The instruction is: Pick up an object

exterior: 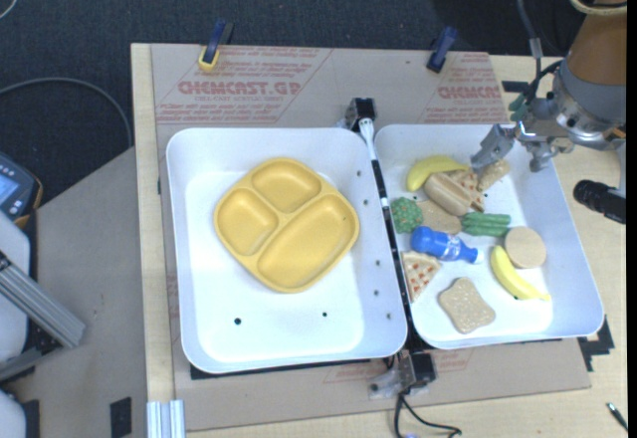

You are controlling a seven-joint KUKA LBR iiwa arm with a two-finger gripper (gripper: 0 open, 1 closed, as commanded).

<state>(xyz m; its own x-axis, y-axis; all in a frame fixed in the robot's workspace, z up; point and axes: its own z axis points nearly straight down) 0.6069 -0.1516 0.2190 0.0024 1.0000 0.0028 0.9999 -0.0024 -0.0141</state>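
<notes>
the pincer (514, 149) hangs over the upper part of the right bin (577, 277), its two grey metal fingers spread apart and nothing between them. just beneath its left finger lies a tan bread roll (453, 192), with a curved yellow banana (432, 169) beside it. lower down sit a knobbly green broccoli (406, 215), a glossy blue bottle (438, 245), a pizza wedge (419, 274) and a speckled toast slice (466, 305). the left bin (199, 317) holds a smooth yellow three-part plate (287, 224).
</notes>
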